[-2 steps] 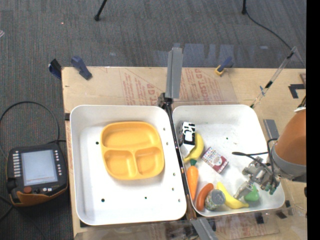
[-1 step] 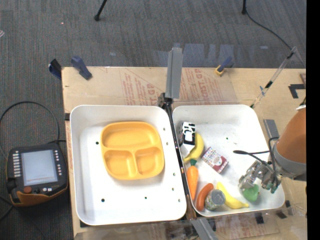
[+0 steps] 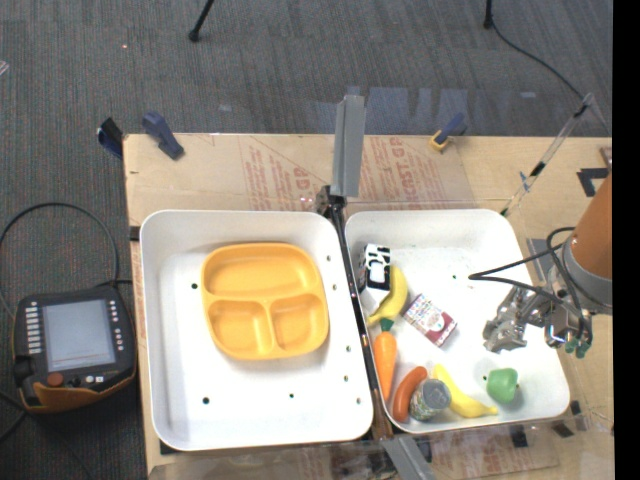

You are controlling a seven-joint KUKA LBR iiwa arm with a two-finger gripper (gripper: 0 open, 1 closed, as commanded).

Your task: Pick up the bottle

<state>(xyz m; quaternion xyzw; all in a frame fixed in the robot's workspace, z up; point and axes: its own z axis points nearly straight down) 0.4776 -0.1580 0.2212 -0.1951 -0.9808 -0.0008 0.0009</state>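
A robotics lab: teach pendant (image 3: 72,353) on grey carpet (image 3: 300,58); clamped board (image 3: 300,173) bearing bins (image 3: 170,258).

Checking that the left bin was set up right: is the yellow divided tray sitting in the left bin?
Yes, the yellow divided tray lies flat in the left bin, apart from the food items in the right bin.

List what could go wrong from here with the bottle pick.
1. The bottle lies wedged between the orange carrot, a red-orange vegetable and a yellow banana; closing fingers may catch a neighbour instead.
2. It sits close to the bin's front wall, leaving little room for a finger on that side.
3. The gripper is off to the bottle's right, and the green pepper lies near its path; it could be knocked.
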